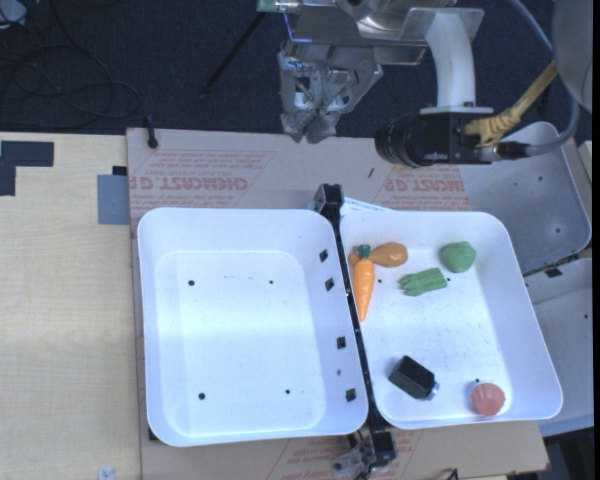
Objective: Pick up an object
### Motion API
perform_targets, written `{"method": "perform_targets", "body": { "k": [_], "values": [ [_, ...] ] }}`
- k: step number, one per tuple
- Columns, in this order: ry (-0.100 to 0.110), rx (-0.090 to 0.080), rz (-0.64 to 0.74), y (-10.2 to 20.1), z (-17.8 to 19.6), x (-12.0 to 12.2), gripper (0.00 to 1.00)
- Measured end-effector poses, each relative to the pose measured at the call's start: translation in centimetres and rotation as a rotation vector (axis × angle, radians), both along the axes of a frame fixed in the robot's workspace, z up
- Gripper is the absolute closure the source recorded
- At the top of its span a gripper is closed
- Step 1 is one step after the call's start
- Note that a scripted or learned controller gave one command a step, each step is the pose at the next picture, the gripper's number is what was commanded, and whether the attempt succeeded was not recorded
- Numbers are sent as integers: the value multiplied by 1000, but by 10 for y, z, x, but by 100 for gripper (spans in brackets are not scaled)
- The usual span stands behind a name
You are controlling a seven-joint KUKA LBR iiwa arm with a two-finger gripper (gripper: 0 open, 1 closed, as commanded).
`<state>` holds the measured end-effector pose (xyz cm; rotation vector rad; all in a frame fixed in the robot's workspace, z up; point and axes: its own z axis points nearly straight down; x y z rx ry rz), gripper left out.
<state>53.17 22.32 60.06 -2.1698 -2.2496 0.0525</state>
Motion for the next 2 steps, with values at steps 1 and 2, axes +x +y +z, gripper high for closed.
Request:
{"method": "perform_targets", "body": {
  "k": [1, 2],
  "values": [
    [4, -1, 4, 1, 9, 0, 100],
    [8, -2, 8, 2, 18, 0, 100]
  ]
}}
